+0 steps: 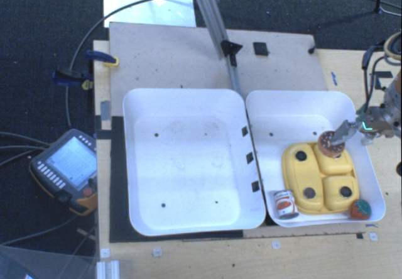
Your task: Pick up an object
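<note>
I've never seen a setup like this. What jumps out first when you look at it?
Two white bins sit side by side; the left bin looks bare, while the right bin holds a bright yellow compartment tray. The gripper reaches in from the right over a small brown round object at the tray's top corner. A small can and a red-orange ball lie at the tray's near corners.

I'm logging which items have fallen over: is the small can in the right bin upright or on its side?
On its side. The small can lies lengthwise on the right bin floor, label showing.

Tray [309, 174] in right bin [295, 111], can [286, 204] at its left, left bin [182, 158] beside.
</note>
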